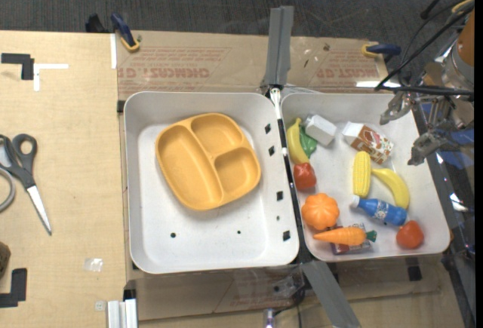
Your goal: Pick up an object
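Robot hand [411, 130], fingers spread and empty, hovers over the right bin's [438, 191] edge; best centred above the banana [392, 185] before descending.

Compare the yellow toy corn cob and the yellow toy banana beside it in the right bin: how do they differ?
The yellow toy corn cob is straight and lies roughly upright in the view; the yellow toy banana is curved and lies at a slant to its right. The corn cob's surface looks ridged, the banana's smooth. The banana's lower end reaches toward the blue toy bottle, the corn cob's stops just above it. Both are yellow, similar in length, and lie in the right white bin.
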Motion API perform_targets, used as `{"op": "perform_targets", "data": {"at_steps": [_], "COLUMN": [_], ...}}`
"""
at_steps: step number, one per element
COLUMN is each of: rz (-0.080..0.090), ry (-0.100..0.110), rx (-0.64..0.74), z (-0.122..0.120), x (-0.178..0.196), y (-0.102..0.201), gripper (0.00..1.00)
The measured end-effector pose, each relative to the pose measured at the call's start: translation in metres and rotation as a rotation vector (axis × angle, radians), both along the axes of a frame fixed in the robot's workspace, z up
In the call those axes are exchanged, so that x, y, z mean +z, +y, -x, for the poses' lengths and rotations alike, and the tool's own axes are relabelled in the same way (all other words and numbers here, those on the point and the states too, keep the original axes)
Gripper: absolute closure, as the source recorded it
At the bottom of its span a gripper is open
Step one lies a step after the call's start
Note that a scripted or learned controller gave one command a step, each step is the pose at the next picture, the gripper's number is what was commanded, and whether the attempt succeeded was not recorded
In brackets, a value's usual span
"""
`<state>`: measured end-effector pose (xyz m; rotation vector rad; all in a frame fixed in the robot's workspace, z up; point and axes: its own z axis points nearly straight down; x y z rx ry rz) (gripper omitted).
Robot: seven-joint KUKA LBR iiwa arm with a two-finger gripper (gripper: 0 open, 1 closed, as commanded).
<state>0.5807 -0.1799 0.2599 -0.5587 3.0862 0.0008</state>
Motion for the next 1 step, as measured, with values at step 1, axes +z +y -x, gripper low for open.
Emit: {"op": "perform_targets", "data": {"at_steps": [1], "rz": [0.001], "ry": [-0.002], "rx": [0.205], "z": [0.0164], "x": [-0.1565], "y": [-0.0292], "gripper": [0.0]}}
